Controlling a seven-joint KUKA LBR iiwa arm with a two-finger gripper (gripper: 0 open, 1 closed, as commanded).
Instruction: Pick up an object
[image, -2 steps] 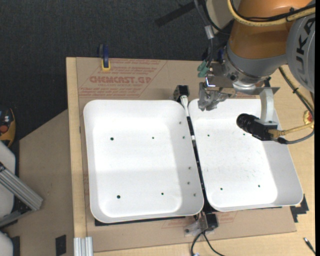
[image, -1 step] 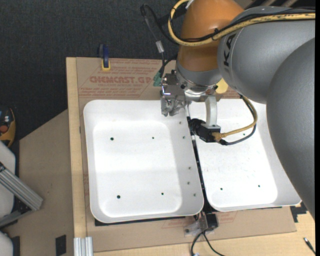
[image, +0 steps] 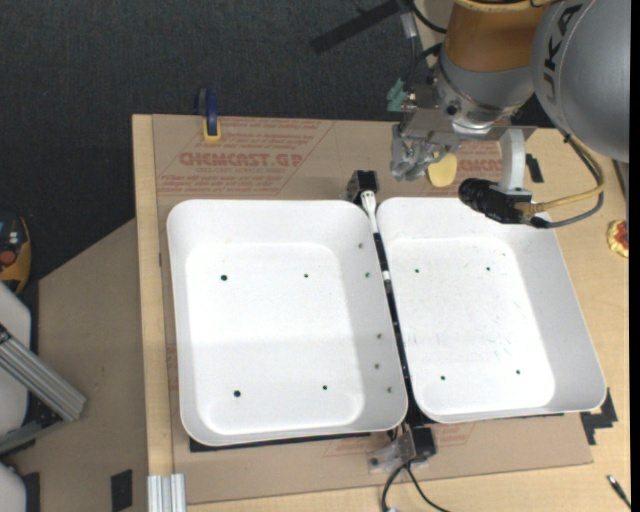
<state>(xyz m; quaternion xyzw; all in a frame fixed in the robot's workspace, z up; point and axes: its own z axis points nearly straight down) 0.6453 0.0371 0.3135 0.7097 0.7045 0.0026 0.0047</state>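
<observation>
My jaws (image: 418, 160) hang above the worktop (image: 250, 150) past the far rim of the right bin (image: 480, 310), and I cannot tell whether they are open or closed. A small yellowish object (image: 442, 170) sits just beside them. If it is only resting against my fingers, it could drop outside the bins.

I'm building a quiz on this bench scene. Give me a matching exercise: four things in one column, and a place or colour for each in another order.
Things:
1. gripper
2. blue clamp
3. left bin
4. orange band

Descriptions:
A. on the arm above the wrist
B. beyond the right bin's far edge
C. far left edge of the board
D. white, shallow, with four dark dots

Pairs: 1-B, 2-C, 3-D, 4-A
</observation>
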